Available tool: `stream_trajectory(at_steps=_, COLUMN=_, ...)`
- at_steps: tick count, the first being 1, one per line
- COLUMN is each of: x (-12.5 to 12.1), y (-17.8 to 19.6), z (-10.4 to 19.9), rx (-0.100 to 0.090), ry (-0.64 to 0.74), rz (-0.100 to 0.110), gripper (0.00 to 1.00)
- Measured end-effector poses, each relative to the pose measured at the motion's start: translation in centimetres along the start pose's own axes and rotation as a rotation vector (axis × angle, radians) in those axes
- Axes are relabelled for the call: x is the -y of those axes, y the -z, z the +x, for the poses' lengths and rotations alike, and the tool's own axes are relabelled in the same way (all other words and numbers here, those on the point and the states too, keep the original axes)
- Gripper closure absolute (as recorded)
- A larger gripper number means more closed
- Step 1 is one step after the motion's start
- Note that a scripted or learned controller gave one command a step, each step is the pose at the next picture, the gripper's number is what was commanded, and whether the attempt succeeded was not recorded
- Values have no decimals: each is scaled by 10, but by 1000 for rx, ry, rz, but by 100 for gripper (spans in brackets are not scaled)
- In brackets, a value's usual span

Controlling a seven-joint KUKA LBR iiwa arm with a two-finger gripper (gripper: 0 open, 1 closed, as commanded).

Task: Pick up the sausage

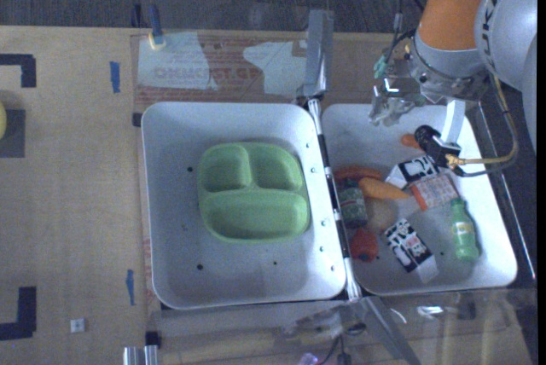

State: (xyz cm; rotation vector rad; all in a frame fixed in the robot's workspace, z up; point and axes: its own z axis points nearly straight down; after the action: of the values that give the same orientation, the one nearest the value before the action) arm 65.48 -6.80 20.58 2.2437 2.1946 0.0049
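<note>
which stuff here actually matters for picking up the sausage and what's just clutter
For the job:
- sausage, reddish, at the right bin's left edge
- gripper, above the right bin's far end

Just lying about:
- carrot
- green bottle
- black-and-white carton
- green divided tray in the left bin

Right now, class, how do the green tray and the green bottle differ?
The tray lies in the left bin; the bottle lies in the right bin. The tray is far larger than the bottle. The tray is alone in its bin and shows three compartments; the bottle lies among other items and has a pale label. Both are green and lie apart from the gripper.
</note>
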Motion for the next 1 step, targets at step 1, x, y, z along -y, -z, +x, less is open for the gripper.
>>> stream_trajectory(at_steps=1, x=-12, y=-20, z=23, rx=0, ry=194, rz=3, gripper=100)
